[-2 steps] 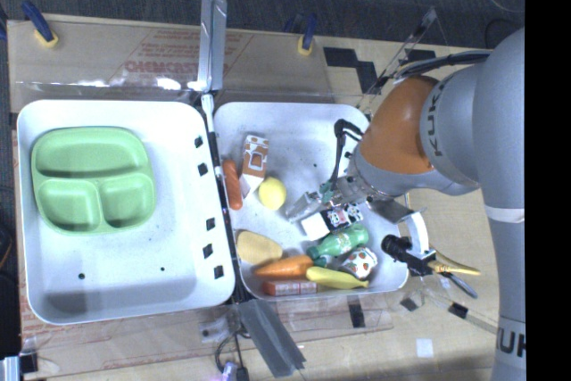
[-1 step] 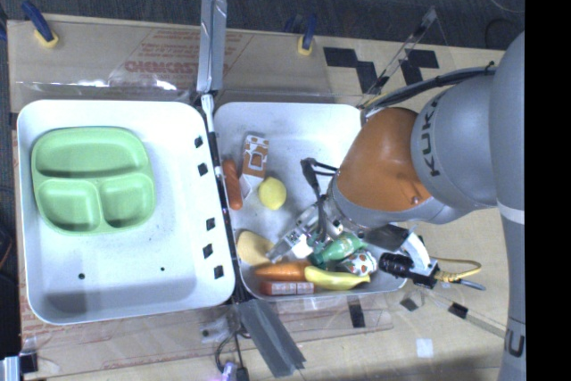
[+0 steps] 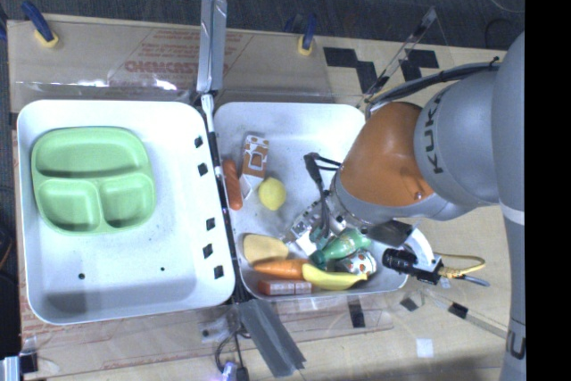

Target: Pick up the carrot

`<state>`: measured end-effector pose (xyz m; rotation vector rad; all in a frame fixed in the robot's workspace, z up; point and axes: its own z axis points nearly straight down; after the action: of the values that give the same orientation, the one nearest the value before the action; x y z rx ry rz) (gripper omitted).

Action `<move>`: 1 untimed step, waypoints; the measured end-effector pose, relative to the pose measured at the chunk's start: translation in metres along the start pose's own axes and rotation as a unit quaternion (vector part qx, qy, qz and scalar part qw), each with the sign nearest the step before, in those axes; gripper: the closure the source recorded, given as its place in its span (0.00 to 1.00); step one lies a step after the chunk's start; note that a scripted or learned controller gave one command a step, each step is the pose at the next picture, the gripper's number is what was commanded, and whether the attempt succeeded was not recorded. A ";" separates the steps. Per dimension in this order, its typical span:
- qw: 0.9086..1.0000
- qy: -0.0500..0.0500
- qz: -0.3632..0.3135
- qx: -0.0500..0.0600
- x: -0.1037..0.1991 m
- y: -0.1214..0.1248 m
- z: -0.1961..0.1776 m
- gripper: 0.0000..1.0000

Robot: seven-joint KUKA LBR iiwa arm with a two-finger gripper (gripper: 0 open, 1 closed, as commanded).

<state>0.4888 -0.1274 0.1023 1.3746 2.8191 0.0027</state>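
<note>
The carrot (image 3: 278,269) is orange and lies flat near the front edge of the right bin (image 3: 294,116). It sits between a pale yellow wedge (image 3: 261,246) behind it and a banana (image 3: 335,279) to its right. My gripper (image 3: 310,225) hangs low over the bin's front middle, under the orange wrist band (image 3: 384,161). It is just behind and to the right of the carrot, next to a green bottle (image 3: 343,243). Nothing visibly hangs from the gripper, and the carrot rests on the bin floor.
The right bin also holds a lemon (image 3: 272,193), a small brown and white box (image 3: 255,153), an orange-red stick (image 3: 233,184) by its left wall, a red piece (image 3: 287,288) and a can (image 3: 361,263). A green divided tray (image 3: 92,178) lies in the left bin (image 3: 116,281).
</note>
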 end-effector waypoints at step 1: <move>1.000 0.000 0.000 0.000 0.000 0.000 0.000 0.00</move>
<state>0.4888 -0.1272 0.1023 1.3743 2.8193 0.0026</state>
